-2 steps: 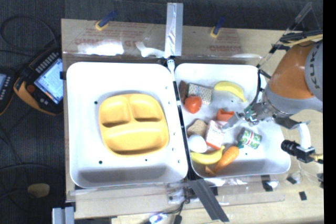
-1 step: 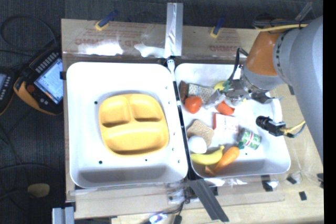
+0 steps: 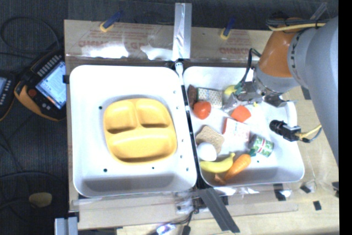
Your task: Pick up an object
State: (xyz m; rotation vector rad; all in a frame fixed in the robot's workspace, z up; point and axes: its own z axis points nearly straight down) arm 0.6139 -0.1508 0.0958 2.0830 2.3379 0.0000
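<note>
A dark grey carpet surrounds the wooden table, which carries two shallow white bins side by side. The left bin holds a yellow plastic tray with compartments. The right bin holds the small things.

The gripper hangs over the far part of the right bin, near its middle, just above an orange-red rounded piece, maybe a toy fruit. I cannot tell how the fingers stand; the wrist covers them.

This orange-red piece looks the nearest candidate. It seems light, hard and smooth, so it may slip; I think it is best to take it across its widest part. It lies touching a white and red flat card packet.

Toward the near edge lie a yellow banana, an orange carrot and a green can; a red tomato sits near the bin's left wall.
</note>
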